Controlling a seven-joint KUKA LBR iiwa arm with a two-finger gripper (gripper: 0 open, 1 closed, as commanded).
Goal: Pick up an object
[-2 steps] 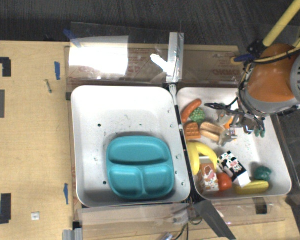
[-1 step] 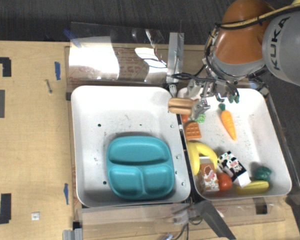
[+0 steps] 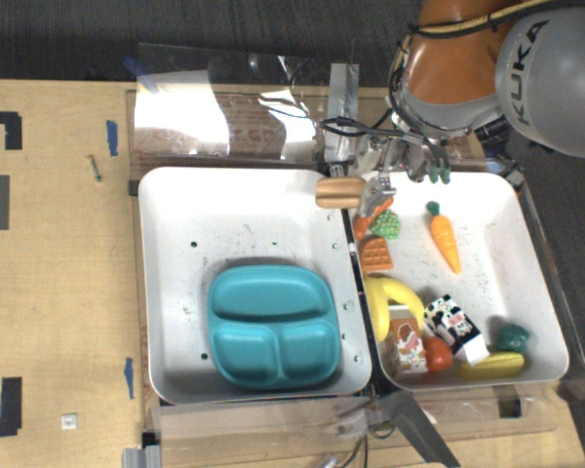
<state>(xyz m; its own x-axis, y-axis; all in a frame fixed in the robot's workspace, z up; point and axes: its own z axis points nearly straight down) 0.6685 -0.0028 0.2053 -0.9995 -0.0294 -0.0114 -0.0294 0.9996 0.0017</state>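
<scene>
- Landmark: the divider where the two white bins meet. All positions below are given relative to it.
- Left of the divider: the left bin carries a teal compartment tray, lying flat and apart from the divider.
- At the far end of the divider: a tan cylindrical object, possibly a toy bread roll, lies across the bin edge. The gripper is just to its right. Whether the gripper is spread, pressed together or pinching the roll cannot be determined here; no hold is confirmed.
- Risk: if the contact is only a graze, the roll may tip off the divider into either bin when the arm lifts.
- Immediately right of the divider: a green-and-orange toy piece, an orange block and a banana are closely packed. Risk: a descent here may clip a neighbour or catch the bin rim.
- Further right: a carrot lies clear of its neighbours; it is judged the easier target.
- Near corner, right of the divider: a cow-patterned toy sits amid clutter.
</scene>
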